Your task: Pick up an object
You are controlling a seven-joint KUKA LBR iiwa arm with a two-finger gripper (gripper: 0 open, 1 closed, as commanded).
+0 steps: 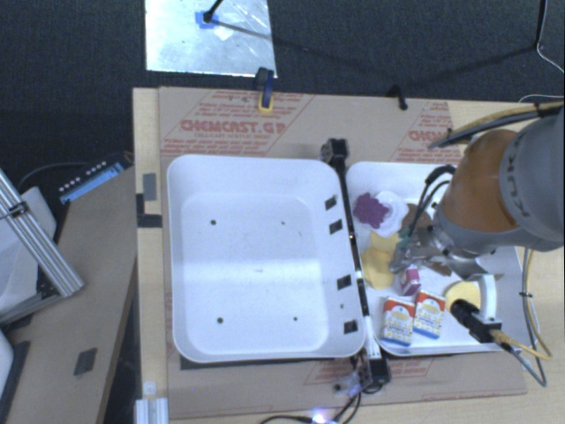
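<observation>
two small cartons [413,316] nearest, gripper [408,270] just above them in right bin [371,179], finger state unclear

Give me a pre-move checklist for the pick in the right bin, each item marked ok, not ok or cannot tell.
1. Gripper is over the right bin, low among the objects: ok.
2. Something is seen between its fingers: cannot tell; the wrist hides them.
3. Pick targets remain in the bin: ok. A purple object, a yellow object and two small cartons lie there.
4. Objects are spaced for a clean grasp: not ok; they crowd together near the gripper.
5. Left bin is free to receive an object: ok.
6. Cables by the wrist hang free of the objects: cannot tell.
</observation>
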